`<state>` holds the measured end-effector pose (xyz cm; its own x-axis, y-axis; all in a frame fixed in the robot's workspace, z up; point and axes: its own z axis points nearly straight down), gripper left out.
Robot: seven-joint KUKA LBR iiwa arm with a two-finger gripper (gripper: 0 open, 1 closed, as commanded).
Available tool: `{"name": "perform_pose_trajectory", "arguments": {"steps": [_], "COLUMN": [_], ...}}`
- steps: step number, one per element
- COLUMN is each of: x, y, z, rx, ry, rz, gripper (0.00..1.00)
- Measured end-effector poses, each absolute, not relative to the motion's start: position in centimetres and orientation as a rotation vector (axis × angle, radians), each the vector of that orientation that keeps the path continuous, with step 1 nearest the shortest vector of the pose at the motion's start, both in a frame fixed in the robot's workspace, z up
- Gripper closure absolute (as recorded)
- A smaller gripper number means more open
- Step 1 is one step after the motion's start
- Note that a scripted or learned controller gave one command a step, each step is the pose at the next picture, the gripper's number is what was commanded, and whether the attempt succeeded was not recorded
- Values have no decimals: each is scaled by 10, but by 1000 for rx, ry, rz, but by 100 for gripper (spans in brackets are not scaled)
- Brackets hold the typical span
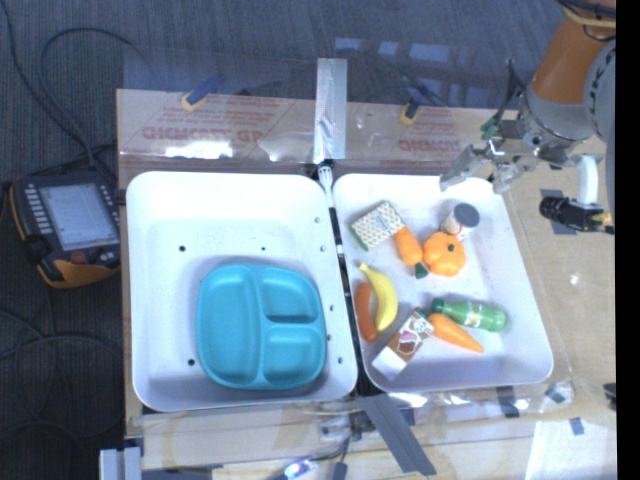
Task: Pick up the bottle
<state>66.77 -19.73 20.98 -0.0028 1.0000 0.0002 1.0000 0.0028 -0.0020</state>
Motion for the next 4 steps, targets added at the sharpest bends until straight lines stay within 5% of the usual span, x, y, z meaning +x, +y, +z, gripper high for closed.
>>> {"name": "perform_pose_trajectory", "arguments": {"steps": [1, 3, 4], "x": [665, 631, 626], "y": [-154, -161, -117], "z": [117, 203, 104], "rx": [-2269, -1932, -2036], "ry": [-2174, -2479, -2417], "rz": [4, 4, -17], "gripper": [0, 0, 0]}}
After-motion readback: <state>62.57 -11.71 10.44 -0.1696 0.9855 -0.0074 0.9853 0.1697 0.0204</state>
